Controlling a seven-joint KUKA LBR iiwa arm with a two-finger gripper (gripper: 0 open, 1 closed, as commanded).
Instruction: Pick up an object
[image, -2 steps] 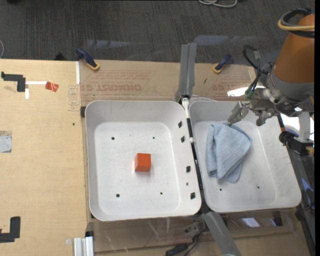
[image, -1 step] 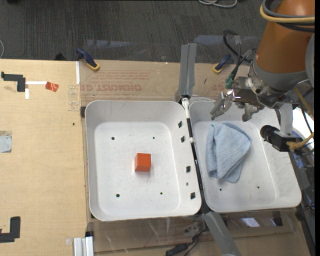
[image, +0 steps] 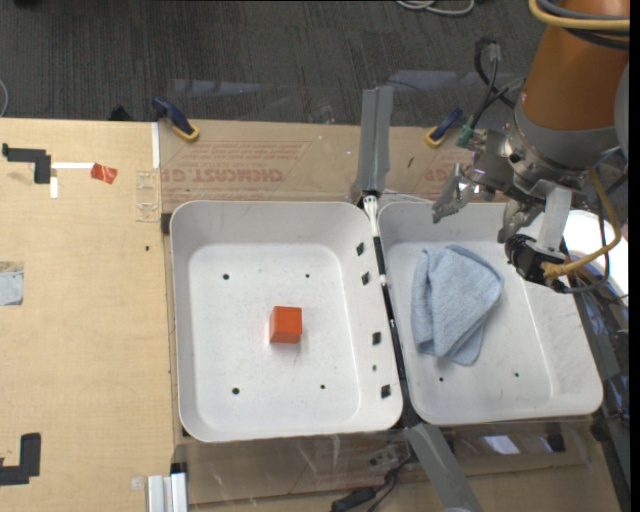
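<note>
The bench (image: 80, 330) lay tan and broad at nine o'clock, carrying two white bins side by side. The left bin (image: 200, 400) sat near the centre of the view, its raised rim rounded at the corners and its right wall pressed close against the neighbour along a dark seam with clips. The right bin (image: 560, 385) reached towards three o'clock, its near edge overhanging the bench front at five o'clock. A sheet of brown cardboard (image: 260, 165) lay behind both bins at twelve o'clock, held by two clamps.

The arm (image: 575, 70), grey with its orange band, hung over the far right corner of the right bin at two o'clock. Its gripper (image: 455, 200) sat above that bin's back rim, dark fingers pointing towards the seam; how far the jaws stood apart could not be told, and nothing showed between them.

One blue-grey cloth (image: 455, 300) lay crumpled in the right bin, towards its left half, leaving bare floor from three to five o'clock. One orange block (image: 286, 324) rested alone near the middle of the left bin, well apart from every wall, with open floor all round it.
</note>
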